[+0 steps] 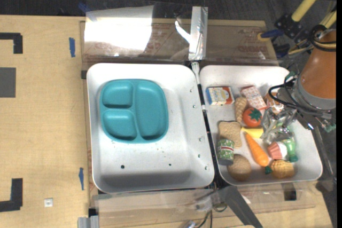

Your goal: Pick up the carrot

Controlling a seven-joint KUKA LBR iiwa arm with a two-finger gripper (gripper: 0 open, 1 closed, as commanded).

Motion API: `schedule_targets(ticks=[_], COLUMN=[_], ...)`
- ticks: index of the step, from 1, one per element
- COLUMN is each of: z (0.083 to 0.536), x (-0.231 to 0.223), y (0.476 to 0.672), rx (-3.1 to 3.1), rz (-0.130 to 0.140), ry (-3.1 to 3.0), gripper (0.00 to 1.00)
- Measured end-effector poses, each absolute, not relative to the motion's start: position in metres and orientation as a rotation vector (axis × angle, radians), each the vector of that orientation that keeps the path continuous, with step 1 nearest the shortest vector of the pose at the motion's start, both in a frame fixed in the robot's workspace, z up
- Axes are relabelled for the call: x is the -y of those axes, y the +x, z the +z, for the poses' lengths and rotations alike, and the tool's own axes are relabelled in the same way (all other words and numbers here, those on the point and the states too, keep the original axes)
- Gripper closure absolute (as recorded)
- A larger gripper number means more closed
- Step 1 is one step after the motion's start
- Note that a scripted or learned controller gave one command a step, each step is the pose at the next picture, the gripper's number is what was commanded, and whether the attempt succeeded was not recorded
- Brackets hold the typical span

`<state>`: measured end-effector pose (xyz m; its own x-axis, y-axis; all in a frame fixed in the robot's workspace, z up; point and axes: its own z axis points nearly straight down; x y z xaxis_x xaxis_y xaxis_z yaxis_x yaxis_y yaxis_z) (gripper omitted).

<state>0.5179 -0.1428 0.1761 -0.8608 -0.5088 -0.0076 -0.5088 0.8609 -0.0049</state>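
An orange carrot (257, 151) with a small green tip lies at a slant in the lower middle of the right bin (312, 168), among other toy foods. My gripper (276, 124) hangs over the right part of that bin, just up and to the right of the carrot, above a cluster of items. The arm's orange band (320, 69) rises behind it at the right edge. The carrot lies on the bin floor, apart from the gripper.
The left bin (181, 168) bears a teal divided plate (133, 109). Around the carrot lie a tomato (251, 116), a small milk carton (219, 95), bread-like pieces (230, 130), a brown potato shape (240, 166) and a red-and-green item (283, 149).
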Motion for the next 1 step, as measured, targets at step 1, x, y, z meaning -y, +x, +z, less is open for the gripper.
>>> schedule_targets(ticks=[1], z=[0.1751], x=[0.1419], y=[0.5175], rx=[-3.023], rz=[-0.001], ry=[-0.828], gripper=[0.00])
